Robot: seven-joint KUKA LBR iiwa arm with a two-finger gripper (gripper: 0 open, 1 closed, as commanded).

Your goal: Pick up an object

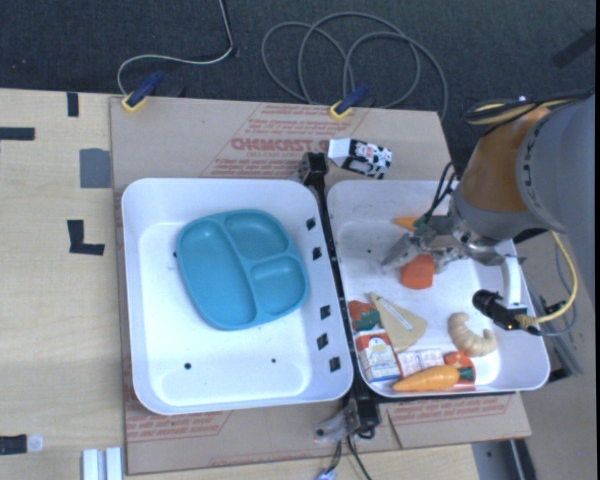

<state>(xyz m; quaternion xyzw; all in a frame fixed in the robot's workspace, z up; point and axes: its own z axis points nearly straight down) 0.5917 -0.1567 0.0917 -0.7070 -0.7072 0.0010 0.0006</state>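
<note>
We are logging the right white bin as our landmark; every place below is given from it. Inside it, near the middle, the gripper of the grey arm is hanging low over a small red-orange object, apparently touching its upper edge; whether it is open, closed or gripping, we cannot tell, since the wrist is hiding it. Toward the bin's near edge we are counting a toy carrot, a small printed carton, a tan wedge and a pale knobbly piece. Just outside its far rim a black-and-white toy is lying. In the left white bin adjoining it, a blue divided plate is resting. We are judging the pick as not yet done: nothing is lifted, and grasping and raising remain.
</note>
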